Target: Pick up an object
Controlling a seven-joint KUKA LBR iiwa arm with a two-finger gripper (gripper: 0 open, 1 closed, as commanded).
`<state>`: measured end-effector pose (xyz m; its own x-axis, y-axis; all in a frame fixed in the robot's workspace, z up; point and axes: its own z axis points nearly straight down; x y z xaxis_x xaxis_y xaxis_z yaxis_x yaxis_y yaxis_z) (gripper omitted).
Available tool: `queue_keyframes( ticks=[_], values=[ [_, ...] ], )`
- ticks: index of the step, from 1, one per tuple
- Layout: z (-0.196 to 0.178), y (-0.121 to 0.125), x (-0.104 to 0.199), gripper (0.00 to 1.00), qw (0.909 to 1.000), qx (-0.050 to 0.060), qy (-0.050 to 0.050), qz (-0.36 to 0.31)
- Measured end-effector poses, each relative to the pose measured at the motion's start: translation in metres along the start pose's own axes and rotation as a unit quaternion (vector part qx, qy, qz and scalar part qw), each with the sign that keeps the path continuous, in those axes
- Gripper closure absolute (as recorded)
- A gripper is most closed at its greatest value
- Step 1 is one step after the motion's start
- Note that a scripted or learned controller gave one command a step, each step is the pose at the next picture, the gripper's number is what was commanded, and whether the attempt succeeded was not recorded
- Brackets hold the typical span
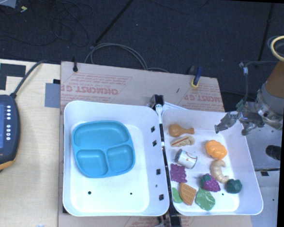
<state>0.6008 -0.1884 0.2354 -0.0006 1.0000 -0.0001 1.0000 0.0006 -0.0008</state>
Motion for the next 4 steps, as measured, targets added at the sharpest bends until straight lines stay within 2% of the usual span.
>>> queue_keyframes(
  ticks=[1, 2, 3, 4],
  values=[
    [0.156, 0.010, -0.024, 0.00, 1.0000, 0.002, 0.000, 0.000],
    [0.137, 0.012, -0.025, 1.00, 1.0000, 0.000, 0.000, 0.000],
    [0.145, 0.030, 0.040, 1.00, 1.0000, 0.000, 0.000, 0.000],
    [0.045, 0.006, 0.093, 1.00, 1.0000, -0.002, 0.001, -0.002]
  ],
)
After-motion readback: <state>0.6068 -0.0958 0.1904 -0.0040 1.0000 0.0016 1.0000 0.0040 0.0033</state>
